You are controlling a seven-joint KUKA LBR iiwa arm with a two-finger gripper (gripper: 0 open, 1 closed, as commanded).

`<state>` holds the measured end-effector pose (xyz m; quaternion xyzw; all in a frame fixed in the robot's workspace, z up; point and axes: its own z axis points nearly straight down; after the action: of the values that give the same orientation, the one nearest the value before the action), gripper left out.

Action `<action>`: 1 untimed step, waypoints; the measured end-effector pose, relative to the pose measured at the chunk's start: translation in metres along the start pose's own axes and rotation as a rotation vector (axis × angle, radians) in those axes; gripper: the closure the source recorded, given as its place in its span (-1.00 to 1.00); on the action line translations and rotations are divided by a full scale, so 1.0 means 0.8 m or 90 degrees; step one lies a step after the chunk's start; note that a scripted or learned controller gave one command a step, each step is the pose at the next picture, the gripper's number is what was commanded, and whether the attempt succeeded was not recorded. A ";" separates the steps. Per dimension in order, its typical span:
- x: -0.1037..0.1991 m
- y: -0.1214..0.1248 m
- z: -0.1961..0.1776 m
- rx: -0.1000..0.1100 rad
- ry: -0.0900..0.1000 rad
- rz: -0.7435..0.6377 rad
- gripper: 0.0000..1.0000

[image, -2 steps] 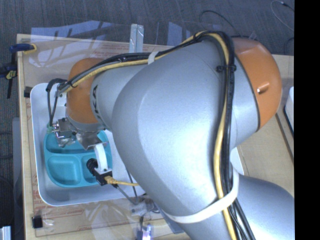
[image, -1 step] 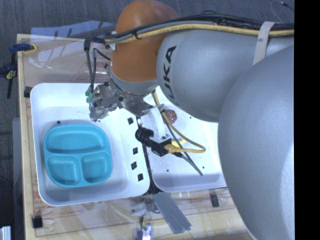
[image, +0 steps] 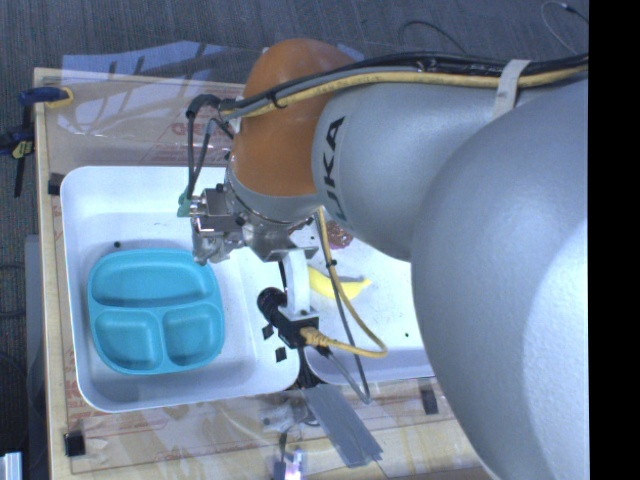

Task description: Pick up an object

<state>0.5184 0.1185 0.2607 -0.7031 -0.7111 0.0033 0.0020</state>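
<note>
Arm [image: 400,198] lettered "KU" overhangs bin [image: 78,196] holding blue tray [image: 155,310].

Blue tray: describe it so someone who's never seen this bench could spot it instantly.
Look at the left white bin of the two on the bench. The blue divided tray lies flat on its floor, toward the near-left corner, left of the arm's wrist. It has one long compartment and two smaller ones, and it is the bin's one bright turquoise item.

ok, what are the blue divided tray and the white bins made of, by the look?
Blue three-compartment tray: likely moulded plastic, matte, with rounded edges and soft shading. White shallow bin: probably plastic too, smooth, slightly glossy, with rounded corners. Neither is certain from looks alone.
</note>
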 end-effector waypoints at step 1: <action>0.000 0.000 0.000 0.000 0.000 0.000 -1.00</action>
<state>0.5183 0.1187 0.2607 -0.7029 -0.7112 0.0033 0.0021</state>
